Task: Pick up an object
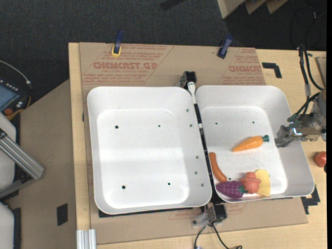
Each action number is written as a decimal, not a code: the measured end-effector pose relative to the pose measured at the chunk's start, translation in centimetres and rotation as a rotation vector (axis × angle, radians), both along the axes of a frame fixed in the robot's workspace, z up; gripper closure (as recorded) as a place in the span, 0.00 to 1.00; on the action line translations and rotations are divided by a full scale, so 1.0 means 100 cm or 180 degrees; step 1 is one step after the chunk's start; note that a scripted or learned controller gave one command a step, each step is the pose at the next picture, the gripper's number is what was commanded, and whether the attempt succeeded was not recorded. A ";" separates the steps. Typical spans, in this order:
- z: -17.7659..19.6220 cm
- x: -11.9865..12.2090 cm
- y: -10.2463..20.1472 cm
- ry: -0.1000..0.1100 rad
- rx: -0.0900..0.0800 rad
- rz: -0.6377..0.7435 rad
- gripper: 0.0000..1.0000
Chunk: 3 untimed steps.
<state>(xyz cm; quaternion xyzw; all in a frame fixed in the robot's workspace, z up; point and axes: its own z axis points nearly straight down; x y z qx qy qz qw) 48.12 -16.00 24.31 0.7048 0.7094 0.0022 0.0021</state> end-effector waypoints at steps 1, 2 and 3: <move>-0.030 -0.003 -0.012 0.0032 0.0004 -0.0025 1.00; 0.052 -0.001 -0.068 -0.0010 -0.0025 -0.0033 1.00; -0.002 -0.003 -0.057 0.0035 0.0008 -0.0021 1.00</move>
